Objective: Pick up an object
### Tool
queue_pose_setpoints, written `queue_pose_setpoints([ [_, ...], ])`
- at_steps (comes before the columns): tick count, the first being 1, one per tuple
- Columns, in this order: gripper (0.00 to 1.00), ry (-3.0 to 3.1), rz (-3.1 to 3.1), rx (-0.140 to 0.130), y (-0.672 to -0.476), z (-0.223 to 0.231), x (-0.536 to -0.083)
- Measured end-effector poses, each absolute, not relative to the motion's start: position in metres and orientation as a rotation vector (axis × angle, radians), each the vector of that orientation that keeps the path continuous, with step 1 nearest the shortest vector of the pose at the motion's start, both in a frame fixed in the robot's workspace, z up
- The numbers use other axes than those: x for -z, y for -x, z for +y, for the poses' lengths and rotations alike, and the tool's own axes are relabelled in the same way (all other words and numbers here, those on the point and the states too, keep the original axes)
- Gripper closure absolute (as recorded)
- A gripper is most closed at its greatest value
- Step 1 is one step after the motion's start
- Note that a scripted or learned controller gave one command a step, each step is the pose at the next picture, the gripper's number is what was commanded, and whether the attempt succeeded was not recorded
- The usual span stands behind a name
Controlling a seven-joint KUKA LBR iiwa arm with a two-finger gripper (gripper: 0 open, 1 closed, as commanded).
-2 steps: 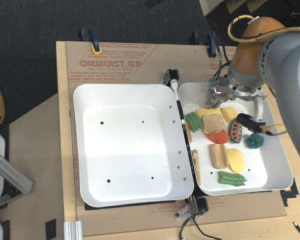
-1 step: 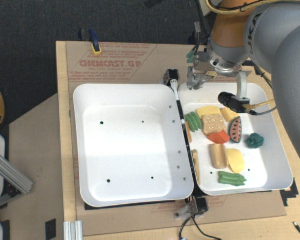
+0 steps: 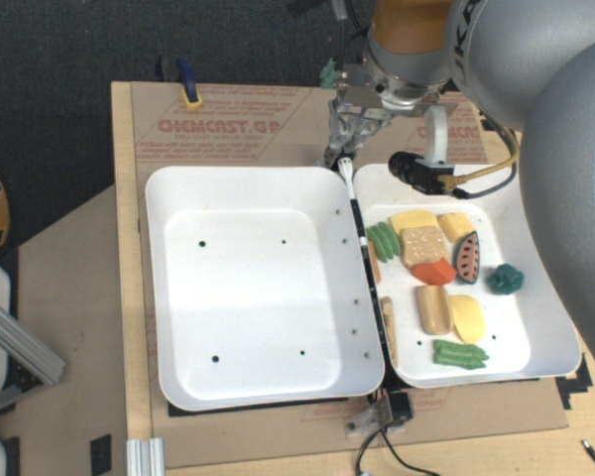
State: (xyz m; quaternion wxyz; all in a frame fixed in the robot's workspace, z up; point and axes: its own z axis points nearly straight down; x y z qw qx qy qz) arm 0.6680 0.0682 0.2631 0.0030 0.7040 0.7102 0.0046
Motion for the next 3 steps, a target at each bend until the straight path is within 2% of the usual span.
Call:
queue_pose_setpoints([
  [1, 1.0, -2.213, 2.228, -0.01, -0.662, 0.124, -0.286],
  [2, 1.0, -2.21, 2.236, -0.009, -0.657, 0.233, -0.281],
  [3, 1.0, -2.215, 2.223, -0.008, -0.659, 0.226, -0.292],
])
